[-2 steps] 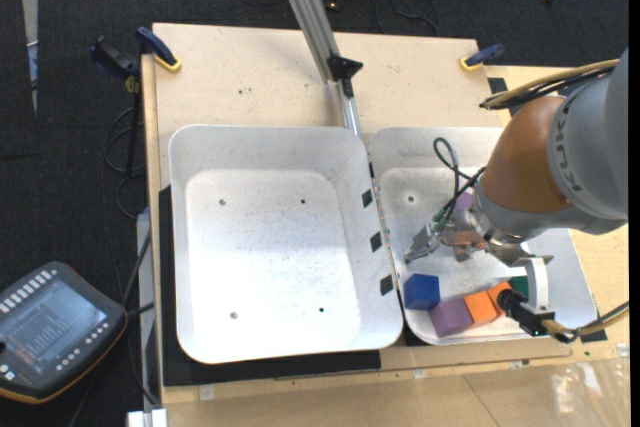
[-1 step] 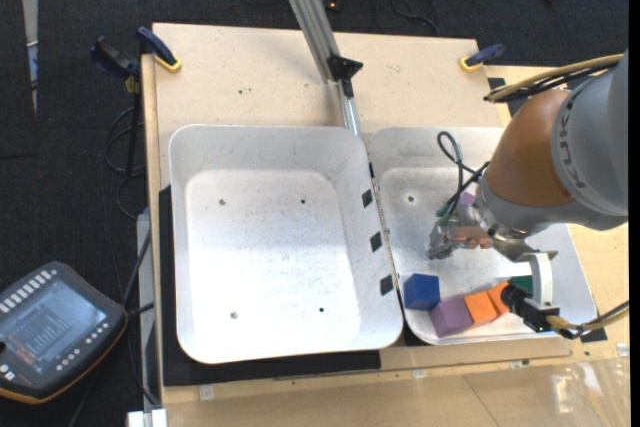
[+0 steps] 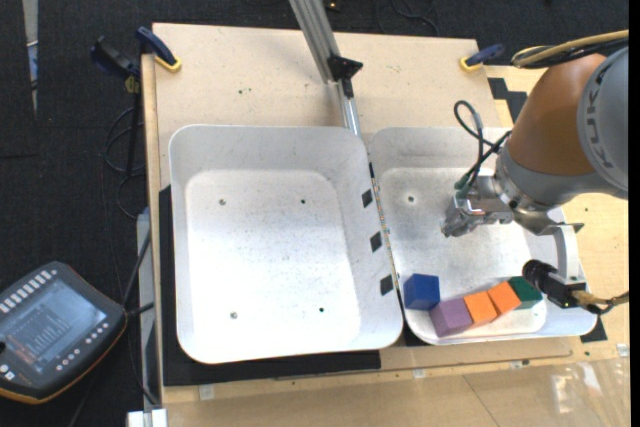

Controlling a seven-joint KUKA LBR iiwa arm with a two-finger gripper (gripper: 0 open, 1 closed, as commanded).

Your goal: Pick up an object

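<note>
Four blocks, one each: blue (image 3: 421, 291), purple (image 3: 450, 317), orange (image 3: 482, 305), green (image 3: 525, 292)

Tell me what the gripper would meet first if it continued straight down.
Probably the bare floor of the right bin; the gripper hangs over it, apart from the blue block. Depth is unclear.

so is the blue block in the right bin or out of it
In. The blue block sits on the floor of the right bin, near its front left corner, beside the purple block.
</note>
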